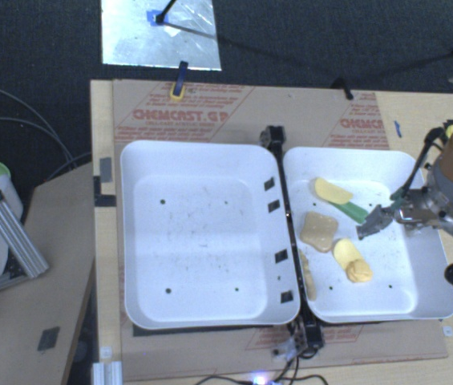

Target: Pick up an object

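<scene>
Nearest the camera, a yellow lumpy piece (pixel 356 261) lies by the right bin's (pixel 386 305) near edge, beside a beige block (pixel 319 230), likely strewn for picking. Above them the gripper (pixel 372 223) hovers; whether wide or narrow, I cannot tell. Bare floor toward the right wall leaves approach room.

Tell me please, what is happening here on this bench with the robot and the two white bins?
A robot arm reaches in from the right, and its gripper hangs over the right bin. I see nothing between its fingers. Its tip is near a green-handled tool with a yellow head, a beige block and a yellow lumpy piece, which all lie on the bin floor. The left bin sits beside it. So no object is picked up yet.
</scene>
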Action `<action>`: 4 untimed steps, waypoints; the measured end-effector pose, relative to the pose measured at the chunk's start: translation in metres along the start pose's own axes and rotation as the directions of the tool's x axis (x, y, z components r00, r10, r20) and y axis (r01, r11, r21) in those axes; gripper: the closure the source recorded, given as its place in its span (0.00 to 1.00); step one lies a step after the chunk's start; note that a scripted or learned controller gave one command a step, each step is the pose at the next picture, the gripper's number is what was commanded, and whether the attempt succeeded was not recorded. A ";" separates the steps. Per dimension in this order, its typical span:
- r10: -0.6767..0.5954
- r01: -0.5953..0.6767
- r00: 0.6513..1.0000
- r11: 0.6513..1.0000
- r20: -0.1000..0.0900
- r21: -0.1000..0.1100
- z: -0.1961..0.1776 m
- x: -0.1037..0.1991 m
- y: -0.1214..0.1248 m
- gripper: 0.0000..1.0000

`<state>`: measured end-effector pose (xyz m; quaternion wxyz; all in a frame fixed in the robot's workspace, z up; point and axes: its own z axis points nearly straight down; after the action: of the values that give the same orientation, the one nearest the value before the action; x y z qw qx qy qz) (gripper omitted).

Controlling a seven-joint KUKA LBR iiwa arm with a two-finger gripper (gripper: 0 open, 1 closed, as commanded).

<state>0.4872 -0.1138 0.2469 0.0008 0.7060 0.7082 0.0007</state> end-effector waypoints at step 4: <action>0.001 -0.001 1.000 1.000 0.001 -0.002 0.152 -0.090 0.011 1.00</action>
<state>0.4985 -0.2034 0.0953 0.0020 0.7064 0.7078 0.0011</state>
